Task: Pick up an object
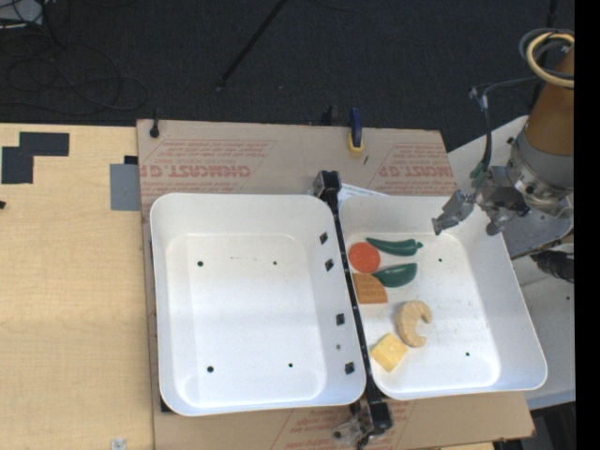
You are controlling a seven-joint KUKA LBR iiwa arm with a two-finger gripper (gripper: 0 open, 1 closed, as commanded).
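Toy foods [394, 293] in right bin [487, 345]

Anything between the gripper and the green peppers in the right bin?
Nothing visible. The gripper sits over the right bin's upper right edge; bare white bin floor lies between it and the nearest green pepper. The second pepper and the red piece lie beyond.

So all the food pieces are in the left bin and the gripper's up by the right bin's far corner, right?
Not quite. The camera view shows the food pieces in the right bin, along its left side, not the left bin. The gripper is indeed by the right bin's far corner.
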